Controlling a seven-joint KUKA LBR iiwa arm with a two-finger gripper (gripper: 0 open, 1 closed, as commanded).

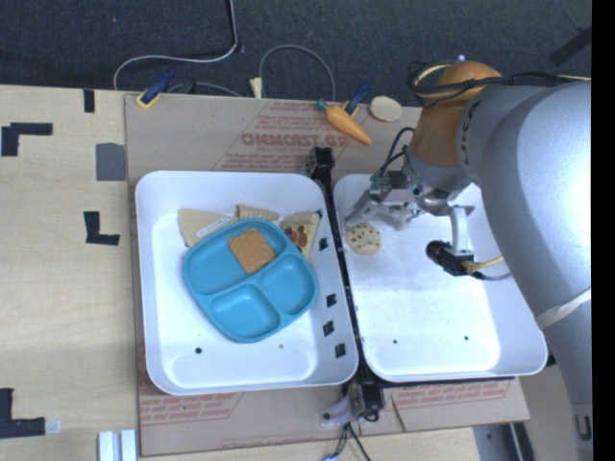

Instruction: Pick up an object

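My gripper (pixel 378 213) hangs low over the upper left part of the right bin (pixel 452 344), under the arm's orange band (pixel 444 123). Its fingers stand open with nothing between them. A round speckled cookie (pixel 363 239) lies on the bin floor just below and left of the fingertips, apart from them. In the left bin (pixel 159 286) lies a blue divided plate (pixel 252 281) with a brown square cracker (pixel 251 249) on it. Pale sandwich wedges (pixel 204 223) stick out from behind the plate.
A toy carrot (pixel 346 123) and a small beige lump (pixel 386 109) lie on the cardboard behind the bins. A black divider (pixel 332 248) runs between the bins. A black fitting with a cable (pixel 450 255) hangs from the arm over the right bin.
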